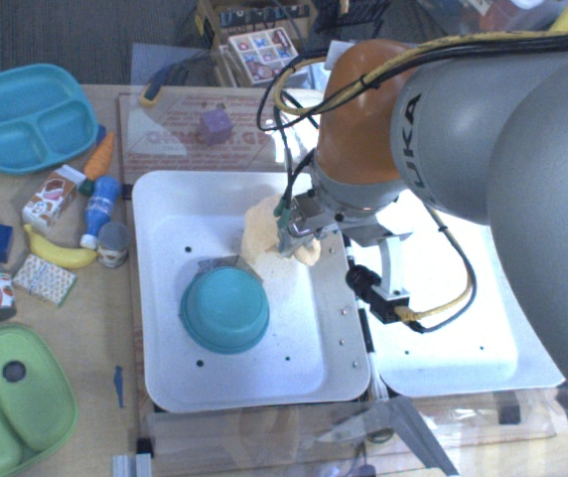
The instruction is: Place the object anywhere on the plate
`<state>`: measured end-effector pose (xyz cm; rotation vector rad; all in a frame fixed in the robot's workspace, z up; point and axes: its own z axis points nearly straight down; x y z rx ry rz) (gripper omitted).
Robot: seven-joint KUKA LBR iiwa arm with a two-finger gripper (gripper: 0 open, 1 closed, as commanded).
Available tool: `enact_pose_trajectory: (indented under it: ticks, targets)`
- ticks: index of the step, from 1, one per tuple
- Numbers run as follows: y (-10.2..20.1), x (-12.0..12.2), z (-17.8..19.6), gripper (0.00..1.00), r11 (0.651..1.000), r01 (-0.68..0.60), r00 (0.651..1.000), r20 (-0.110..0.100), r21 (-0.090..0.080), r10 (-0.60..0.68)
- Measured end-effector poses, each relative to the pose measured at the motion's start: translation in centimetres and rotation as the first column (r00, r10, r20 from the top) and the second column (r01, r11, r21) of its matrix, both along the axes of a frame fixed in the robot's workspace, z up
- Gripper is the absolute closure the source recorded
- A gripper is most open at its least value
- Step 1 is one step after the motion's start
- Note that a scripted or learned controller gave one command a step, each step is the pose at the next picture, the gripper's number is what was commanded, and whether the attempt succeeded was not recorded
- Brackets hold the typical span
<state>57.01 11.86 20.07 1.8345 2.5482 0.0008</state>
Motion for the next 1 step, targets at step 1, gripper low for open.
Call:
enact_pose_trajectory:
  ticks: [1]
  targets:
    - [7.02,-3.09,-0.20,1.00,0.996,-0.091,0.996,-0.005,0.000,0.091]
